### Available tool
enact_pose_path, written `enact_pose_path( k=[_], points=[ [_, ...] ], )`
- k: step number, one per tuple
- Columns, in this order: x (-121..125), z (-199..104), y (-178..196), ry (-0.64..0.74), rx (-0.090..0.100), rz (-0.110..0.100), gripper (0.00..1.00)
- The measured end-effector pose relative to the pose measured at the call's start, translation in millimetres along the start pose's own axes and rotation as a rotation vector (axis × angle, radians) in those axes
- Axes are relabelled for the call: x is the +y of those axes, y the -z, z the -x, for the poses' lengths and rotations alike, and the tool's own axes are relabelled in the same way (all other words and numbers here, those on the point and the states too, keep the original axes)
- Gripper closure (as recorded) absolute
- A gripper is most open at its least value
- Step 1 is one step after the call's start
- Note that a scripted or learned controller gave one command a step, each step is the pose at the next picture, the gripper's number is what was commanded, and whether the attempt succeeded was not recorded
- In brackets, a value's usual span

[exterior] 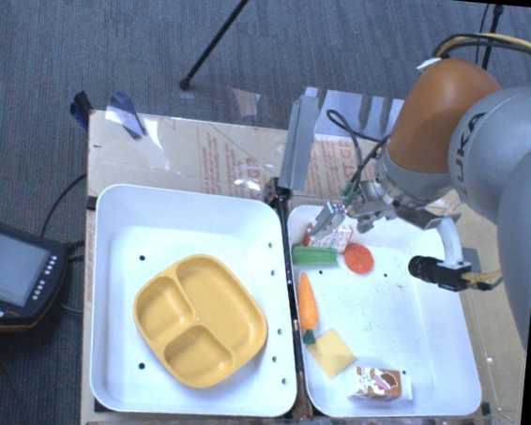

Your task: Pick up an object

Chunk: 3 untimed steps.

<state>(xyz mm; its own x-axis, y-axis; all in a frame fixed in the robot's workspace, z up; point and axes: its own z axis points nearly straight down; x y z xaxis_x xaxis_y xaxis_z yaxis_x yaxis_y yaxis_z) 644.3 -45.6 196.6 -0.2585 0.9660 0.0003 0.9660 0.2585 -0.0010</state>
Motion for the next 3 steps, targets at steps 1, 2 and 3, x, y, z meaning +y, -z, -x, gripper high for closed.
enact_pose_path(
  k=[1,2,3],
  points=[
    [-32.0,-16.9,71.8,-0.091,-0.001,0.006,0.0],
    [-9.5,26.0,-14.8,0.028,0.003,-0.009,0.0],
    [-16.1,60.4,-107.3,0.094,0.0,0.001,0.0]
  ],
)
